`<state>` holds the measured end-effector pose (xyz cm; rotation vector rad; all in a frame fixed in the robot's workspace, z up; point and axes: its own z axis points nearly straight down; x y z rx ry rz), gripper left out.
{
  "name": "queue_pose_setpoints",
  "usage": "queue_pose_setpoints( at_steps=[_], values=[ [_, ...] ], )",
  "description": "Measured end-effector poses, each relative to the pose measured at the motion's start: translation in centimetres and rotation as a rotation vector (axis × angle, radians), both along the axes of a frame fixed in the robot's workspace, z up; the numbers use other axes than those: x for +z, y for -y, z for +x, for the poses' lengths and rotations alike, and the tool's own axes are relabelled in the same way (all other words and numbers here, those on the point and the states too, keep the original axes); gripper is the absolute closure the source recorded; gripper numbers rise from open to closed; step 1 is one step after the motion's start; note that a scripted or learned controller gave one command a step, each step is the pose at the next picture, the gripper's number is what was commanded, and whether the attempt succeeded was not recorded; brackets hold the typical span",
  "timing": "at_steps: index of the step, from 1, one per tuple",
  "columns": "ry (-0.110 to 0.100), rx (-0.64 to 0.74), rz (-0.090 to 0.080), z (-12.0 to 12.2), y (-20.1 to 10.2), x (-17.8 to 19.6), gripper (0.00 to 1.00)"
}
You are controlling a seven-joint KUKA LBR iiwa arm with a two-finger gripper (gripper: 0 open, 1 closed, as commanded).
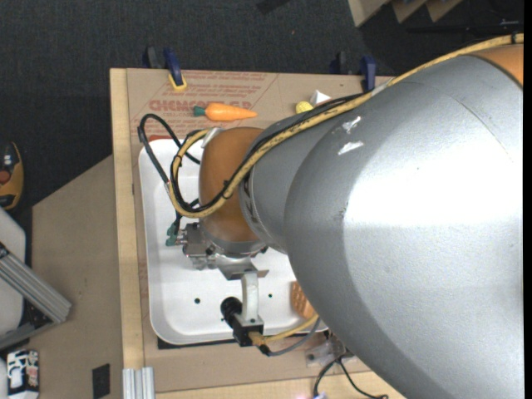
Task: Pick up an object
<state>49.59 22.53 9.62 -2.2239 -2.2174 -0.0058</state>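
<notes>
While reaching in from three o'clock, arm: covering most of the desk toward that side.
Hand: hanging low over the white bin, near its middle; tucked under the wrist, so cannot tell whether open, closed or gripping anything.
Carrot: lying at twelve o'clock from the hand, on the brown board, outside the bin and well apart.
Tan thing: peeking out at four o'clock from the hand, half hidden by the arm; cannot tell which side of the bin wall.
Green bit: sitting just beside the hand at nine o'clock; cannot tell whether object or robot part.
Risk: likely closing on bare bin floor, nothing obvious lying directly beneath; possibly nudging the tan thing aside, or rising while holding nothing.
</notes>
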Motion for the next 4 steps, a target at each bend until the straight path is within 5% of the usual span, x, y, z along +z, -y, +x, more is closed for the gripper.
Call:
queue_pose_setpoints(
  at_steps=[1,2,3,4],
  values=[
    [0.002,0.000,-0.002,-1.6,2.7,7.2,1.00],
    [0.002,0.006,-0.001,-1.7,-0.1,12.3,1.00],
    [0.005,-0.003,-0.002,-1.6,6.3,19.1,1.00],
    [0.005,0.010,0.000,-1.7,-0.3,24.2,1.00]
  ],
)
